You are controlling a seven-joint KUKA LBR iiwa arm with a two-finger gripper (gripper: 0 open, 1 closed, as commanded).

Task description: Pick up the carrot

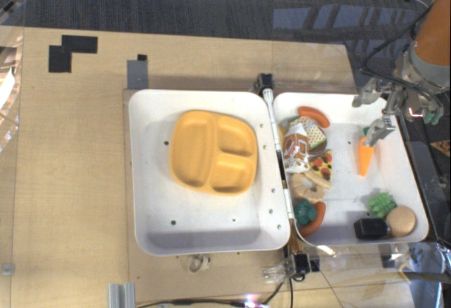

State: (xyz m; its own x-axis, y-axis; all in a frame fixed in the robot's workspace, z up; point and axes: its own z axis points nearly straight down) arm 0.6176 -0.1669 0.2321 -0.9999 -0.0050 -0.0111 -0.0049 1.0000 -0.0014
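Camera view:
Carrot: lies free in the right bin, upper right part, tip toward the near edge, leafy end up by the pincer.
Pincer: poised at the carrot's top end, likely lining up a grasp; whether it is spread or closed, cannot tell (too small).
Right bin, rest: toy food heaped along the left wall; broccoli, a tan round piece, a black block in the near right corner.
Left bin: holds a yellow divided tray.
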